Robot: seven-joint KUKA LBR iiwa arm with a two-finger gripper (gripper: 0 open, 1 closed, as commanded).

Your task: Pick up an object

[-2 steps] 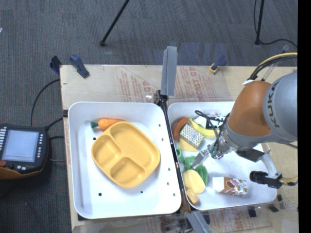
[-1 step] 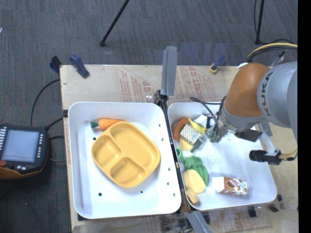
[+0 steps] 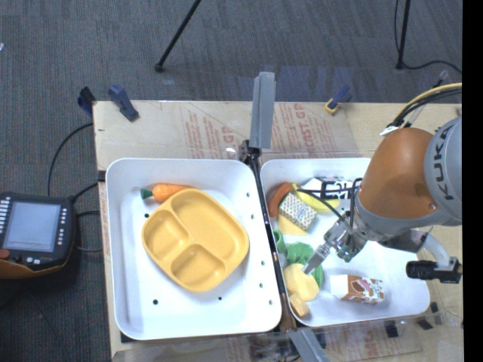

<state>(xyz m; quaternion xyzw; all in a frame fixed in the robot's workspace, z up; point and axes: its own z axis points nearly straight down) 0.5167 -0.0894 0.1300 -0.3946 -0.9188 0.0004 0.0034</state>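
So you're looking down at a plywood worktop with red print on it, carrying two shallow white plastic bins side by side. The left white bin is holding a big yellow sectioned plastic tray sitting at a bit of a tilt, and an orange toy carrot with a green top is poking out from behind the tray's upper left edge, touching it.

Your grey arm with the orange band is reaching in from the right and hanging over the right white bin. The end effector is sitting low over the pile on that bin's left side, right above a green toy piece and a pale yellow rounded toy. Honestly I can't tell whether it's clenched or released, the tip is too small and blurry from up here, and nothing is visibly gripped.

Rest of that bin: a small white and brown carton is lying on its side near the front, well clear of the end effector. Up toward the back there's a checkered box-shaped packet, a brown round piece just beside it and a yellow banana-like toy touching the packet.

Off the worktop on the left, a black teach pendant with a grey screen is resting on the carpet.
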